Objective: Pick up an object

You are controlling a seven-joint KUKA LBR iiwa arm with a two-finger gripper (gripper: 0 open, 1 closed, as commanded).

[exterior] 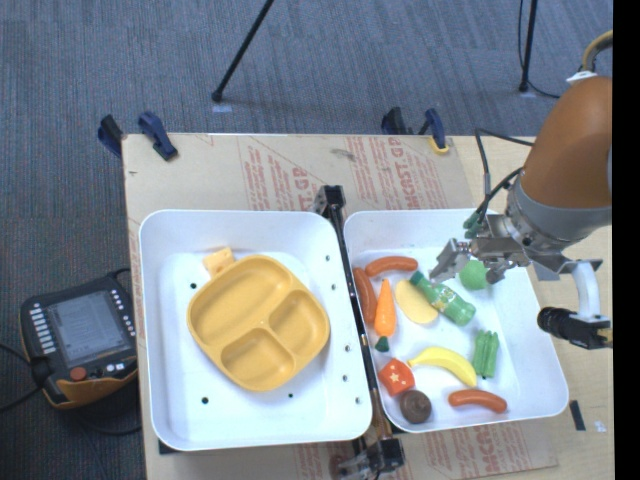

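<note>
Gripper (472,265) over right bin (545,393), fingers spread, round green toy (473,276) between them; green bottle (444,300) just beside.

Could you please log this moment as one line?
tool: over right bin | nearest: green bottle, green ball | yellow tray: left bin

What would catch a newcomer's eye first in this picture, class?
The big yellow plastic divided tray lying in the left white bin. Then the bright toy foods in the right white bin, among them a yellow banana, with the grey-and-orange arm's gripper above a green bottle.
</note>
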